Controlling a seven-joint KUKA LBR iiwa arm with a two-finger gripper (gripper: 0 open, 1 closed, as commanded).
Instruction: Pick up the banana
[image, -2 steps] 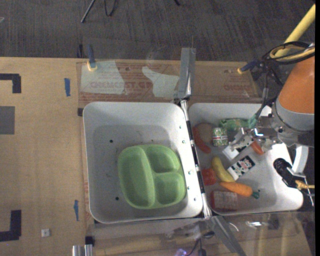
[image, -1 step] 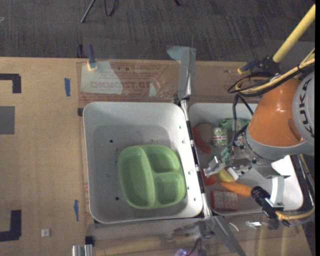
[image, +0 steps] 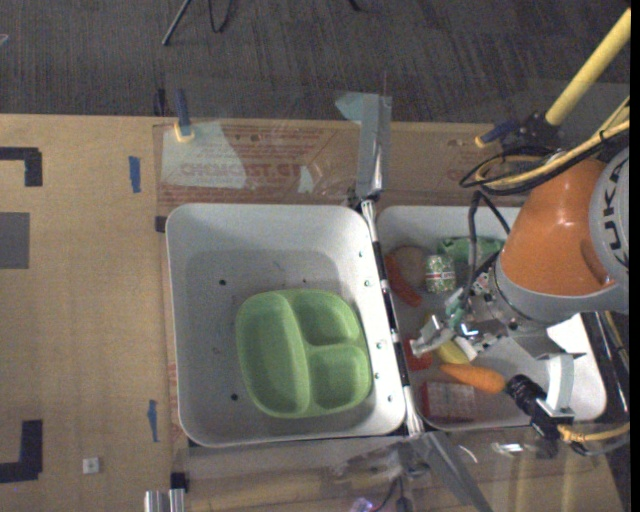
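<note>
The banana (image: 456, 351) sits in the right bin (image: 590, 400), near that bin's left wall and about midway down. Just a small yellow patch of it shows, tucked under the gripper (image: 450, 328), so its long axis and which way it points cannot be told.

On the left, the left bin (image: 200, 240) holds a green divided plate (image: 300, 352), which lies toward the bin's lower right with its three compartments facing up.

To the right, the gripper hangs low over the left part of the right bin, directly above the banana and apparently touching it; whether its fingers are spread or closed cannot be told, nor whether anything is between them. Around it in that bin lie a reddish round thing (image: 405, 270) near the upper left, a small green-speckled can (image: 438, 272) just beside it, a carrot (image: 474, 378) just below the banana, and a flat reddish packet (image: 452, 400) along the bottom edge. The orange band (image: 555, 250) of the arm covers the bin's upper right.
</note>
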